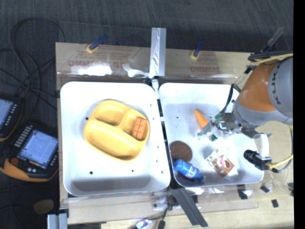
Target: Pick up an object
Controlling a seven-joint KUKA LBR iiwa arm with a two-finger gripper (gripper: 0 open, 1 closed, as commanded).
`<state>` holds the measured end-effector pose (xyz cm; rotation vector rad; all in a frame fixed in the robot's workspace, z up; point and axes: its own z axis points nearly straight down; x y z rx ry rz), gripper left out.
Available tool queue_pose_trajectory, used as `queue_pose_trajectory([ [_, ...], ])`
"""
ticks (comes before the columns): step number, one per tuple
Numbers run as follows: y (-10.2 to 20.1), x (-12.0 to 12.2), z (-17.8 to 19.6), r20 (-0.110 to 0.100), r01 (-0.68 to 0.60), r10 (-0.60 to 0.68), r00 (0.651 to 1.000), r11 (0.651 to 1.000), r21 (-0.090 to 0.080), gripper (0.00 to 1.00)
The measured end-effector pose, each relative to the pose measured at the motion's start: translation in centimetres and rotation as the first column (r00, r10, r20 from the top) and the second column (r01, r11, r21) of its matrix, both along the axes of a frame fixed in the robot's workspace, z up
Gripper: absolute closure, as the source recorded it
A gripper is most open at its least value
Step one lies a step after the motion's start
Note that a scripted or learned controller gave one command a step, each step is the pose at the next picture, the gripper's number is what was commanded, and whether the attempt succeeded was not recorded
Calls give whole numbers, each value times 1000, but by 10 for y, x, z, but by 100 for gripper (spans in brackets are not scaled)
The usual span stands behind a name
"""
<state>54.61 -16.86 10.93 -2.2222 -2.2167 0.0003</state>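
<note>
**In the right bin: a short descent to the carrot**

At the frame's right, the gripper point(213, 129) hangs just beside the orange carrot point(201, 117) in the right bin point(190, 93). Whether the jaws are spread cannot be told. It should centre over the carrot, then descend straight.

two white bins sit side by side on the worktop point(109, 56). the left bin point(76, 175) holds a big yellow bun point(114, 130) with a small orange waffle point(139, 128) at its 3 o'clock edge. in the right bin point(190, 97), the arm point(267, 97) enters from 3 o'clock, its end effector point(213, 130) low near the middle, just beside a carrot point(200, 117) at its 11 o'clock. a brown cookie point(181, 151) lies at 7 o'clock, a blue packet point(188, 171) at 6, a small carton point(220, 163) at 5.
</note>
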Motion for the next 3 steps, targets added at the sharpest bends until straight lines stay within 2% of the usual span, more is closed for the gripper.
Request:
queue_pose_trajectory([
  [1,-19,40,-21,9,46,-46,999,999,-4,0],
  [2,-18,41,-11,12,43,-43,999,999,-5,100],
  [3,21,54,81,0,238,-238,971,971,-6,100],
])
